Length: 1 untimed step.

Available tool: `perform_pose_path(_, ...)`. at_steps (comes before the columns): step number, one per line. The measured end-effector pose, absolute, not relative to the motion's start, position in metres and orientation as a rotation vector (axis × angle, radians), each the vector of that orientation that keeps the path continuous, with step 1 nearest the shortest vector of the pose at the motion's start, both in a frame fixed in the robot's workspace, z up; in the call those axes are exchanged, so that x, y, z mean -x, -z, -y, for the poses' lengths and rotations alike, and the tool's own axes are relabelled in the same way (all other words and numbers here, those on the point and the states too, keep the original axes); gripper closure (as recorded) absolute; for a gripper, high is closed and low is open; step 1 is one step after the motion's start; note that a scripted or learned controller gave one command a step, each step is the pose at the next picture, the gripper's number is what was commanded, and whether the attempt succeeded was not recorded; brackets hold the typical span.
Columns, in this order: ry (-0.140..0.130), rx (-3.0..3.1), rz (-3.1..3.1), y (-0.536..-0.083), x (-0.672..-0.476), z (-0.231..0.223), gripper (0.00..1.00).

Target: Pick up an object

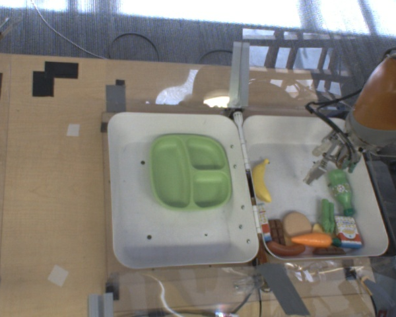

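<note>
On my table (46,197) the left bin (129,243) carries one thing, a green divided plate (189,172) lying flat near its middle, three compartments all bare; I judge it a poor pick for me, broad and low with only a thin rim to pinch. Across the divider, the right bin (284,137) has the smaller pieces. A toy banana (261,181) lies alone by the bin's left wall, well apart from the rest, and I judge it the easiest target: room on both sides for my fingers, and a narrow body to close across. Along the near edge sits a crowded row: a chocolate-looking bar (275,232), a brown sausage (285,248), a round bread-like piece (296,222), a carrot (313,240) lying on its side, a green pod-like piece (327,216) and a small carton (347,231), several touching one another. A green bottle (341,190) lies on its side above the carton, just beside my pincer (327,163), which hangs over the bin's right half with its fingers spread apart and nothing between them. The step in hand, as I read it, is choosing and coming down on a piece. The bottle is nearest; to do it well I should straddle it across its narrow width, centre over its body, and descend straight. It may roll, so I should close slowly.
</note>
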State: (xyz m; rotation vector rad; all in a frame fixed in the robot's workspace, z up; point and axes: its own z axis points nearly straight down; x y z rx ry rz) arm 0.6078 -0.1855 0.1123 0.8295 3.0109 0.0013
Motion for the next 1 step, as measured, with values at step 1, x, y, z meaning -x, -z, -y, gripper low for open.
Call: perform_pose_path(1, -0.002, -0.996, -2.968, -0.0883, -0.6070, 0.1969, 0.00)
